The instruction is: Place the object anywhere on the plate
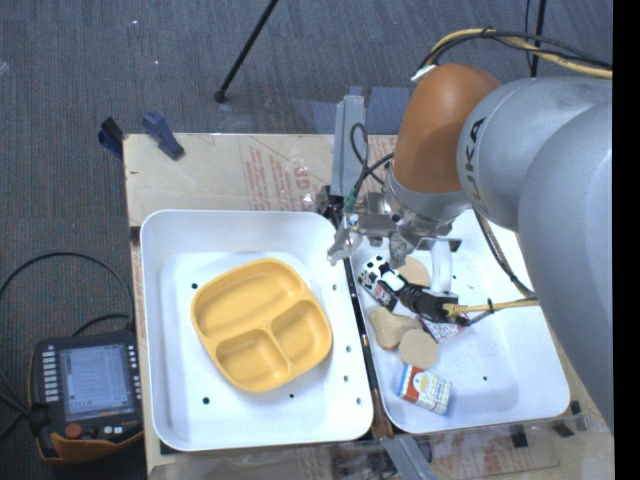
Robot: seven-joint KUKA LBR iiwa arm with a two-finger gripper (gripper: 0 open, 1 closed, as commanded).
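Note:
A yellow plate [262,323] with three compartments lies in the left bin [170,258], with nothing on it. My gripper [378,256] hangs low over the left edge of the right bin [520,368], just right of the wall between the bins. A small black-and-white spotted thing [373,271] sits right under the gripper, and I cannot tell whether it is gripped. Three tan, flat rounded pieces [400,333] lie just below it in the right bin.
A small white carton with red and blue print [426,388] lies near the right bin's front. The grey arm covers the back of the right bin. A teach pendant [85,383] rests on the floor to the left of the bench.

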